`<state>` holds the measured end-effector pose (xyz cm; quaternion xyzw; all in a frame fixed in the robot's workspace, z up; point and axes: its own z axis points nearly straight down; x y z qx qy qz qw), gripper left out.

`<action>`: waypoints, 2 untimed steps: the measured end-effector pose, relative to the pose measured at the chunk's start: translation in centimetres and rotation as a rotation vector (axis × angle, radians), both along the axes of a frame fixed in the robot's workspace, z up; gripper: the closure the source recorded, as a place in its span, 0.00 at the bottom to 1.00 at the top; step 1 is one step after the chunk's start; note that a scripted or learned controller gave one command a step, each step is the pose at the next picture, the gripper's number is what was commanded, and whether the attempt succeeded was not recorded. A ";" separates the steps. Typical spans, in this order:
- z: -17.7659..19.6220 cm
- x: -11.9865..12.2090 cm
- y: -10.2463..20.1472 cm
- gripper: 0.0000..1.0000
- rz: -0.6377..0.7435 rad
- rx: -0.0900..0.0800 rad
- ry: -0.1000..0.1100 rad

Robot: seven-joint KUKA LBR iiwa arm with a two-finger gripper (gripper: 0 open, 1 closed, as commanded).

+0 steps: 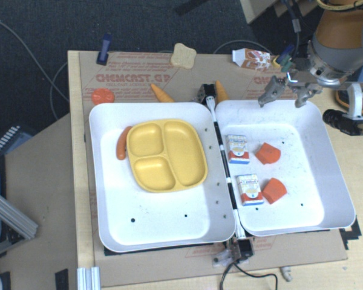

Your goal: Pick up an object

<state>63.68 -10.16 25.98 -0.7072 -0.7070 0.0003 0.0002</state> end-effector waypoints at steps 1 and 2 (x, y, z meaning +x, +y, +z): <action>-11.1 -1.0 -3.6 0.00 -0.001 0.000 0.002; -17.3 -2.6 -3.7 0.00 -0.001 0.001 0.002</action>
